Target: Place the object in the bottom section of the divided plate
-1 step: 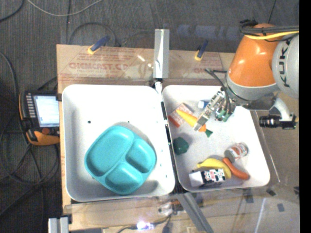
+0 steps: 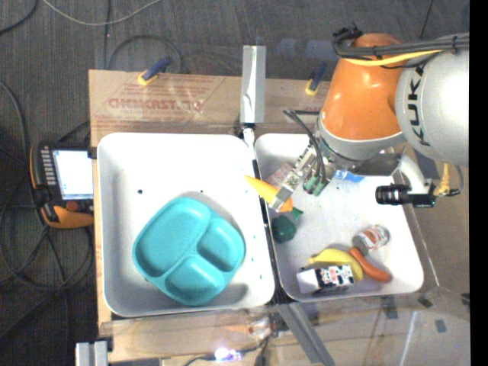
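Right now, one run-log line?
end effector: over bin divider, by carrot | divided plate: left bin, bottom section unfilled | placement: pending

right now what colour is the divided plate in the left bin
Teal, a plain turquoise blue with no pattern; the divided plate shows clearly in the camera view.

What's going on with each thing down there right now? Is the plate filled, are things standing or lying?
Blue plate: lying flat in the left bin, nothing in its sections.
Yellow-orange piece: resting across the rims between the bins.
Green object: sitting in the right bin.
Banana: lying flat.
Can: on its side.
Small carton: lying down.
Gripper: low over the right bin.
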{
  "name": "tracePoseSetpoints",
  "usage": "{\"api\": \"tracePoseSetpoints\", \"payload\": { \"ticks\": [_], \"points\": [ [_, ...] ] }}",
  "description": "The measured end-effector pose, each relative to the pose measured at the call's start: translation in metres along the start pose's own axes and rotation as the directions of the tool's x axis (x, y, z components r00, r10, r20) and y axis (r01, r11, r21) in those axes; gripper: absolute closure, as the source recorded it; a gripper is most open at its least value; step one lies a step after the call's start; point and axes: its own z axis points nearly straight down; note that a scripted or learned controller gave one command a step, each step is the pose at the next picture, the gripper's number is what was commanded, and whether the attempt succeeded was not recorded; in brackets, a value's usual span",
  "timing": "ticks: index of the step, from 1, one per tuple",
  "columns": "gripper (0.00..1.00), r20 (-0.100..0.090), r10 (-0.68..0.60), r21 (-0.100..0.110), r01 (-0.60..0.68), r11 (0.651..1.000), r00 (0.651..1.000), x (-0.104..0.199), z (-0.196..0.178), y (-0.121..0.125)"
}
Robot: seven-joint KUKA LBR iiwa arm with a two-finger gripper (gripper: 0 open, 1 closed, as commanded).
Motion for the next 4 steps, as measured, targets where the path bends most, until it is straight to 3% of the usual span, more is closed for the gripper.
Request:
{"api": "tracePoseSetpoints", "payload": {
  "ticks": [1, 2, 3, 4],
  "points": [
    [1.00, 0.001, -0.079, 0.002, 0.079, 0.997, 0.997, 0.038, 0.001, 0.063],
    [1.00, -0.002, 0.074, 0.002, -0.074, 0.997, 0.997, 0.010, 0.060, 0.056],
    [1.00, 0.026, 0.068, -0.026, -0.068, 0.997, 0.997, 0.029, 0.120, 0.117],
    [1.00, 0.001, -0.243, 0.002, 0.243, 0.970, 0.970, 0.086, 0.093, 0.139]
  ]
}}
